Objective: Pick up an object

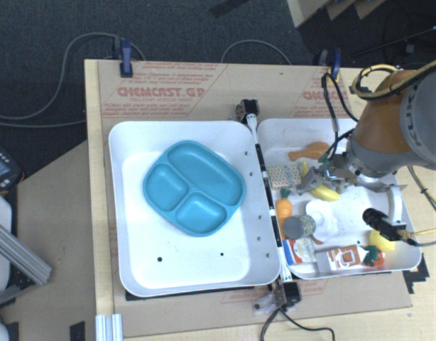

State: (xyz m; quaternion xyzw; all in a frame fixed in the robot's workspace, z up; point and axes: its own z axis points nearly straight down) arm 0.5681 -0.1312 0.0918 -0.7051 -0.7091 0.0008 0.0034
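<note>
Left bin (133, 261), centre-left of frame: one blue divided plate (194, 187). Not in the way.
Right bin (410, 260), centre-right: crowded with small objects; an orange ball (282, 208), a grey disc (298, 226), a yellow piece (324, 192).
Gripper (324, 178), upper part of right bin: low over the yellow piece; cannot tell whether clenched or released.
Step, judged: reaching to grasp. Next: a secure closure before any lift; close neighbours crowd the pick.

I am seeing a blue divided plate (194, 187) lying in a white bin (133, 261), my orange band (380, 116) showing above grey
</note>
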